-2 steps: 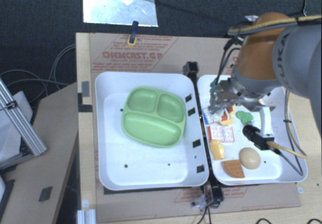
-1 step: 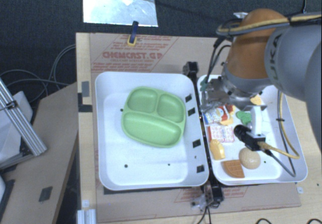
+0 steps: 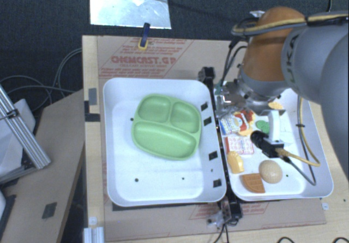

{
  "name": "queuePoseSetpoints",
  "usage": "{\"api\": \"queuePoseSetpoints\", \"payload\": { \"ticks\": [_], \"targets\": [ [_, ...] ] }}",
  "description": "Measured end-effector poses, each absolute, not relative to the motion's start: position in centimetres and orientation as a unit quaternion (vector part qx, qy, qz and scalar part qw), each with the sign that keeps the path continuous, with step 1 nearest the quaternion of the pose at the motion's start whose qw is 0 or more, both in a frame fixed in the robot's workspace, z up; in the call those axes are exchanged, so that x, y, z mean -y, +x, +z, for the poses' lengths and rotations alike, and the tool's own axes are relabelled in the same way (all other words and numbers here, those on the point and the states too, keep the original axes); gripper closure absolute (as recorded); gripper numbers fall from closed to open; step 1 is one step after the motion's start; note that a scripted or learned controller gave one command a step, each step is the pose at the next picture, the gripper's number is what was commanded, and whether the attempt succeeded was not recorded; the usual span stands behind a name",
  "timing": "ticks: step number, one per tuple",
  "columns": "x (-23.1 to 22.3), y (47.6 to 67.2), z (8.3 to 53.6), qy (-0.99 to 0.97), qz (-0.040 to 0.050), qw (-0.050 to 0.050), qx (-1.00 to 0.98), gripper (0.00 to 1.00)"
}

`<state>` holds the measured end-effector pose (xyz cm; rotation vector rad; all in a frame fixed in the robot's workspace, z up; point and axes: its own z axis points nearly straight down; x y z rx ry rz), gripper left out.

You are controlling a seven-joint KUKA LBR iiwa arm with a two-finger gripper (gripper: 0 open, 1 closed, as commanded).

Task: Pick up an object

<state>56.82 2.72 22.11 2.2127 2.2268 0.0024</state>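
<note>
Nearest edge: an orange wedge [image 3: 252,182] lies flat at the front of the right bin [image 3: 319,184]. A beige ball [image 3: 270,171] sits just beside it, toward the view's right.
My gripper [image 3: 234,104]: low over the back of the right bin, close to the wall it shares with the left bin, under my grey wrist and orange band.
Grip: I cannot tell whether it is apart or together, because my own wrist covers it from above.
Closest thing: a printed packet [image 3: 232,123] in red, white and blue, just in front of my gripper on the camera's side. I cannot tell whether we touch.
Beside the packet: a small red piece [image 3: 248,116], then a green piece [image 3: 263,126] further toward the view's right, both near my wrist.
Further forward: a white card with red print [image 3: 240,144] lies flat just in front of the packet.
Further still: a yellow block [image 3: 235,162] lies between that card and the orange wedge, near the bin's left wall.
Left bin [image 3: 117,182]: a green divided plate [image 3: 166,127] with three compartments lies near its middle, well apart from my gripper.
Under both bins: a cardboard sheet [image 3: 147,56] with red lettering.
</note>
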Motion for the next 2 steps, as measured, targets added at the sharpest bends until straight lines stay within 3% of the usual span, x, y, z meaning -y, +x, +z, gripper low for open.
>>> {"api": "queuePoseSetpoints", "payload": {
  "ticks": [2],
  "targets": [
    [-3.5,55.3,21.9,0.707,0.0004,0.001,-0.708,1.00]
  ]
}}
